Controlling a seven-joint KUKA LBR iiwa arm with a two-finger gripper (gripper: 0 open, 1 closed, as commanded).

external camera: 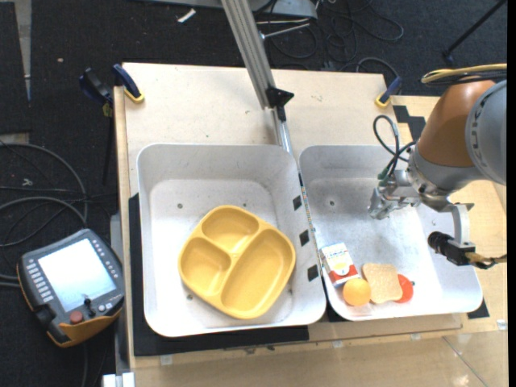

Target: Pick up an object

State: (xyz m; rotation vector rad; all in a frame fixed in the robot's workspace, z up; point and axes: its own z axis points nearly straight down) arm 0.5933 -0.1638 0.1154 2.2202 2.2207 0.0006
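**Objects sitting in the right bin, arm hovering over it**

Objects for picking are all bunched in the near corner of the right bin (355, 168): a small carton (337, 259) with red and white on it, an orange ball-ish thing (356, 292) just below it and touching or nearly so, a tan slice of bread (382, 282) right beside that, and something red (405, 290) poking out from behind the bread on its right side. Honestly can't tell what the red piece is, too much of it is covered.

The gripper (385, 201) is over the same bin but farther back, roughly mid-bin toward the right wall, well apart from that little pile. Nothing is between its fingers as far as I can see. From this angle I can't tell if the pincer is open or closed, the metal bits just blur together against the white.

The arm (455, 135) comes in from the right, the orange part bulking above the bin's right edge, with black cables looping off the wrist.

Left bin (161, 176) has a yellow divided tray (236, 260), three compartments, lying flat toward the near side. A slanted metal pole (251, 43) runs down to where the two bins meet. There's a teach pendant (71, 285) on the floor off to the left of the bench (193, 103).
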